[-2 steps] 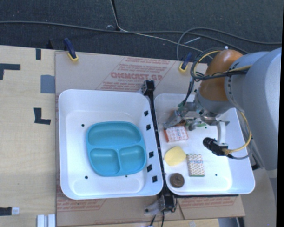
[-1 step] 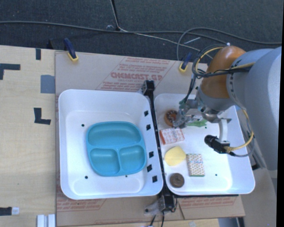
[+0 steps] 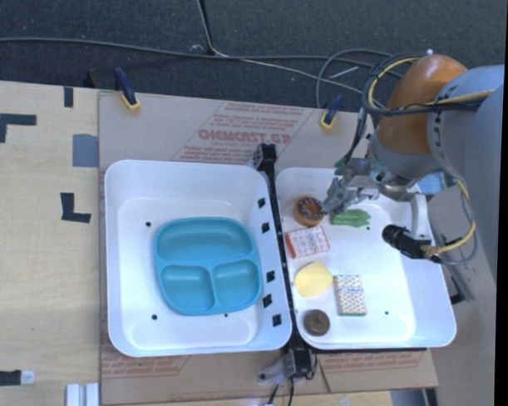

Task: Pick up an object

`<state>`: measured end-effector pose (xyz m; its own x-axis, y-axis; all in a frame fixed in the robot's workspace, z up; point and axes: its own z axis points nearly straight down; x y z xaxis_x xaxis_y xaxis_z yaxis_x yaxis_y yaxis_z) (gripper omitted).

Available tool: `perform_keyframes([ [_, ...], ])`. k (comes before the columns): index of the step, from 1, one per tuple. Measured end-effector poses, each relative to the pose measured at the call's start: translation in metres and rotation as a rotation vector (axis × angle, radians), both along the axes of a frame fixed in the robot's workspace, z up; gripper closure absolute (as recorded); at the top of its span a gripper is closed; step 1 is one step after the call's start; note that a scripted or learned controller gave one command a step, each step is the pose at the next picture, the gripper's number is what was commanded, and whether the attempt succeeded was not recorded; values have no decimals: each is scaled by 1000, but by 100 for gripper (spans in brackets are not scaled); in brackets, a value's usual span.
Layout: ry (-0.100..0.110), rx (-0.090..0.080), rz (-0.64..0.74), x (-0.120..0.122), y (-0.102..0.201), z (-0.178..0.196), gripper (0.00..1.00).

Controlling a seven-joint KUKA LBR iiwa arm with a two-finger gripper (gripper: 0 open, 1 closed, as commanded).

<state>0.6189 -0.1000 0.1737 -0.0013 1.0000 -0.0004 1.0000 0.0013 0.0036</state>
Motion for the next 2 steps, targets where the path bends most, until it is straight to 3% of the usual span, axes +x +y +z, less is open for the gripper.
perform_keyframes([
  [1, -2, 0, 1, 3, 10, 58, 100],
  [2, 1, 0, 0, 4, 10, 85, 100],
])
